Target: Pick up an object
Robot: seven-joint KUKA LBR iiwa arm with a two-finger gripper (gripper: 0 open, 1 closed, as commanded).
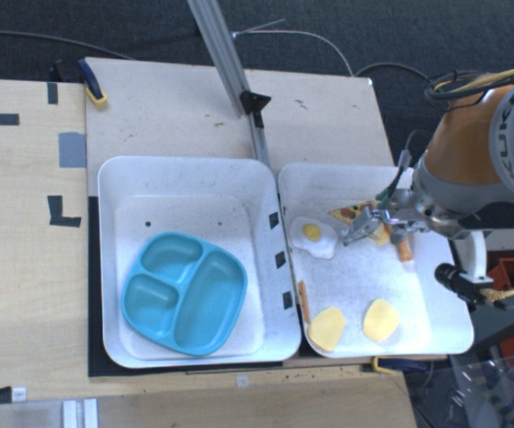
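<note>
**Gripper low over the right bin's toys**

Over the right shallow white plastic bin [435, 328], the metal two-finger gripper [361, 228] hangs low beside a flat fried-egg toy with a yellow yolk [313, 237]; whether its fingers are parted or closed is too blurred to tell. Just behind the gripper, a small orange-and-red piece [351, 212] is partly hidden and hard to identify, and a thin orange stick [404, 249] lies to its right. Nearer, two smooth pale-yellow rounded pieces [327, 327] [381, 319] sit side by side. A glossy blue three-compartment plate [184, 292] rests in the left white bin [114, 239]. The grey arm with its orange band [471, 145] is cut off at the right.
</note>
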